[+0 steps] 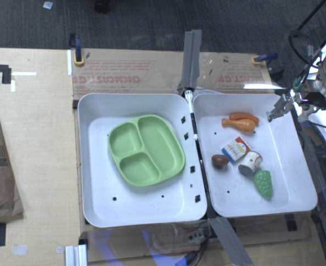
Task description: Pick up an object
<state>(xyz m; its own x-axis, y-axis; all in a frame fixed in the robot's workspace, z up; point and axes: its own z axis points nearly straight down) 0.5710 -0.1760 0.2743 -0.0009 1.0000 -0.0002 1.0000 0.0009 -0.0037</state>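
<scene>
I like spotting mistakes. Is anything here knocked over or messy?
A little. In the right bin, the small can lies tipped on its side, and the carton sits askew beside it. The carrot, brown nut and green grapes are scattered loose. The green plate lies flat in the left bin. Nothing looks spilled or broken.

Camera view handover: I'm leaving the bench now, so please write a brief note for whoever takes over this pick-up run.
Gripper: at the right bin's upper right rim, holding nothing visible.
In the right bin: orange carrot, small carton, brown item, can, green grapes.
In the left bin: green divided plate.
Done: nothing lifted.
Left: descend on one object, grasp, lift. The carrot looks nearest.
</scene>
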